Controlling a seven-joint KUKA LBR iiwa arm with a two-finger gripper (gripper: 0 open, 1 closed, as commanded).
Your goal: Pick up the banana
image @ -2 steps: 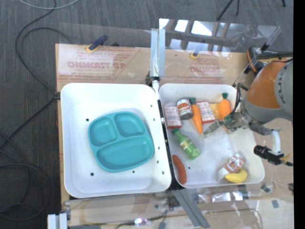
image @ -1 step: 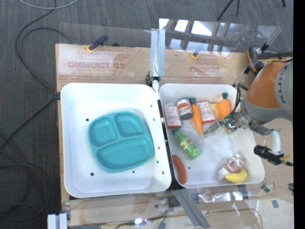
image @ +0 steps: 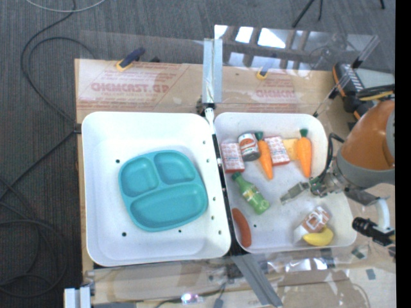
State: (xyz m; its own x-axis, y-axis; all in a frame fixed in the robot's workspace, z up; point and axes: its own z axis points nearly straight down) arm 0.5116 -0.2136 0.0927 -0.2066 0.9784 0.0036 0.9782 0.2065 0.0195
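- Dark carpet surrounds a brown table [image: 128, 88] that carries two shallow white bins side by side, with loose cables trailing off to the far left.
- Left bin [image: 103, 140]: it holds a teal divided plate [image: 164, 189] lying flat in the middle, with bare white floor on all sides. It plays no part in the pick.
- Right bin [image: 270, 236]: along its left wall sit a red-and-white packet [image: 231, 157], a green bottle [image: 251, 194] lying on its side and a red sausage [image: 242, 226]. Toward the far wall are a small can [image: 248, 146], an orange carrot [image: 265, 161], a second packet [image: 277, 150] and a second carrot [image: 304, 154].
- The banana [image: 319, 237] lies in the near right corner of the right bin, close against the near rim, with a small box [image: 315, 220] touching it on its far side.
- The hand [image: 307, 188] hangs over the right bin, just beyond the box and a little to the left. It has nothing in it, and I cannot tell how far open it is.
- Risks, as I judge them: the fingers may land on the box instead, or push the banana against the rim. The curved skin could slip out of a pinch taken near an end.
- Open room: bare floor lies left of the banana, so coming down from above looks safest. The near and right walls leave little space.
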